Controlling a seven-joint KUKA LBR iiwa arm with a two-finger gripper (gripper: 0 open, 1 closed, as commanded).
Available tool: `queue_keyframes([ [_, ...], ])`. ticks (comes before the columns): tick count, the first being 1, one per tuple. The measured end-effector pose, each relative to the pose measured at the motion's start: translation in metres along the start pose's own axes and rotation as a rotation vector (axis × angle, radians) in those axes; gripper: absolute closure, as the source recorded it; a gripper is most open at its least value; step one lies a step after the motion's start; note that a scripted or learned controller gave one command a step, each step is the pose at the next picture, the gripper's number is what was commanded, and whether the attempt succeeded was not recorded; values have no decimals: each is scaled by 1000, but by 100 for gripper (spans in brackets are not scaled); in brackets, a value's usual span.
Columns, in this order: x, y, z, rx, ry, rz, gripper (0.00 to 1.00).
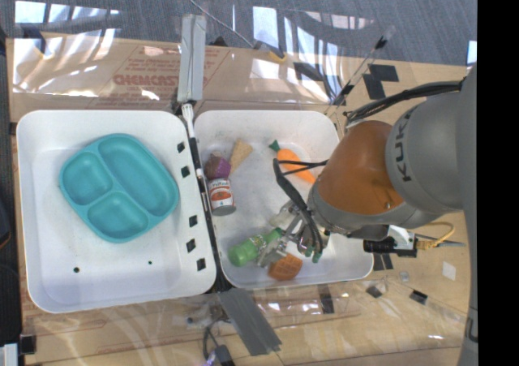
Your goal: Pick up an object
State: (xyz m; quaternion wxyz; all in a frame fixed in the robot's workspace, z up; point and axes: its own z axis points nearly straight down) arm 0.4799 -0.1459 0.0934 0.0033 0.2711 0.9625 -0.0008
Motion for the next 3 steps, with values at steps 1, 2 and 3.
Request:
queue_keyframes([
  [1,-1,2,-10,-1,-1,-10,100],
  [2,45,73,-101,-4,2,-124,100],
  [3,80,127,-99,0,8,48,100],
])
